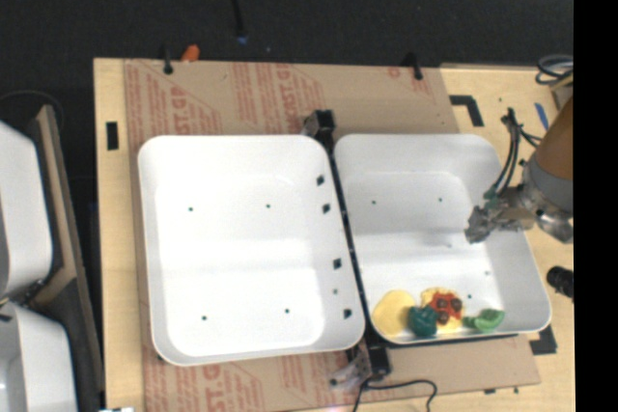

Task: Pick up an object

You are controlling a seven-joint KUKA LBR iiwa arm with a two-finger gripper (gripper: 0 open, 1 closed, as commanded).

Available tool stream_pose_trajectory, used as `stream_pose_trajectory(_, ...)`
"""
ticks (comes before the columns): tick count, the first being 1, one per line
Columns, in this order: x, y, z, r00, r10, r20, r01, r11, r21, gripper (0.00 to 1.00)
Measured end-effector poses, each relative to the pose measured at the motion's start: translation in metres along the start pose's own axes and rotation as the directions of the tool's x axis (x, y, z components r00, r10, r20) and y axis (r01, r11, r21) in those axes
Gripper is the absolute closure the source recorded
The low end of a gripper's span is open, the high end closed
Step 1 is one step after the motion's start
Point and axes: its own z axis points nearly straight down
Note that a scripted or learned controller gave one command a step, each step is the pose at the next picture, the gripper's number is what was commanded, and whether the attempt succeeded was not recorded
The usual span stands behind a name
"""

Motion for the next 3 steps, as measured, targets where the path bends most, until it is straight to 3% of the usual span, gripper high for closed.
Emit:
stream_pose_trajectory(2, 0.014, 0.004, -0.115, 1.0, 0.0, 0.0, 0.0, 1.0, -0.002, 1.0)
stream_pose_trajectory(3, 0.014, 0.004, -0.126, 1.0, 0.0, -0.001, 0.0, 1.0, 0.003, 1.0)
